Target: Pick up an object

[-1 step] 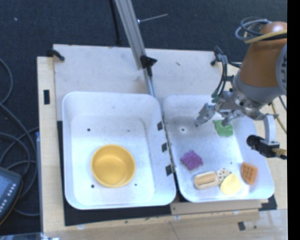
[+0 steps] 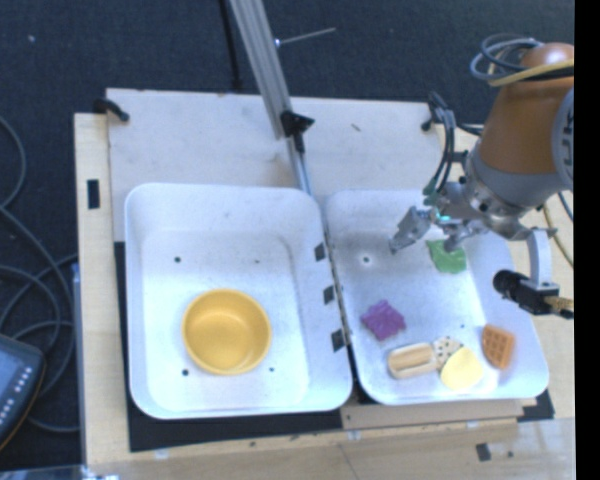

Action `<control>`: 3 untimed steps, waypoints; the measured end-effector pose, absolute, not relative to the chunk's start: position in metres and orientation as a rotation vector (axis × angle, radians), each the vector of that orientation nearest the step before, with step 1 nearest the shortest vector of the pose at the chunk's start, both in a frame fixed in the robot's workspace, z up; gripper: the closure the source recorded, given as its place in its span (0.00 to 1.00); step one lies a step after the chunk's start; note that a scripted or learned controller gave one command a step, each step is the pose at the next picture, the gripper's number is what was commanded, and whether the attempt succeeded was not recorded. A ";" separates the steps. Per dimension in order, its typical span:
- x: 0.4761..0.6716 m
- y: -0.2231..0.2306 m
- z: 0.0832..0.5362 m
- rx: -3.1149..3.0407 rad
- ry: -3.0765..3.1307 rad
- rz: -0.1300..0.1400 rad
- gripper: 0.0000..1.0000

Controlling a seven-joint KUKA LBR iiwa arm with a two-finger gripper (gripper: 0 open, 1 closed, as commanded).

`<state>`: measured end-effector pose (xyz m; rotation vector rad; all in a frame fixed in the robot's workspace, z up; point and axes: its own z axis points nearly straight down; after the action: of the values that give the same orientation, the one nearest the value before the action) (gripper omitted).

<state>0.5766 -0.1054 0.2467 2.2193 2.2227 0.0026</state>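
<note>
Evidently the arm is in the approach step: the end effector (image 2: 432,230) hangs over the upper part of the right bin (image 2: 375,208), with one finger reaching left toward bare bin floor and the other side sitting just above a green object (image 2: 447,258). Its fingers look spread apart with nothing between them, so nothing is held yet. The green object, a small pale-green lump partly covered by the tool, seems the likeliest target, lying near the bin's upper right wall. The next move, as I judge it, calls for centring the fingers over that lump, lowering to the floor and closing. Other candidates lie lower in the same bin: a purple piece (image 2: 383,319), a tan roll (image 2: 411,359) touching a pale yellow piece (image 2: 462,370), and an orange waffle-like piece (image 2: 498,346). The left bin (image 2: 150,218) holds a yellow bowl (image 2: 226,331).
</note>
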 end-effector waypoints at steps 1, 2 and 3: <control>0.570 -0.116 0.196 2.224 2.221 -0.007 0.00; 0.577 -0.111 0.148 2.225 2.219 -0.005 0.00; 0.576 -0.112 0.099 2.224 2.219 -0.005 0.00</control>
<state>0.5764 -0.1122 0.0986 2.2239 2.2187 -0.0047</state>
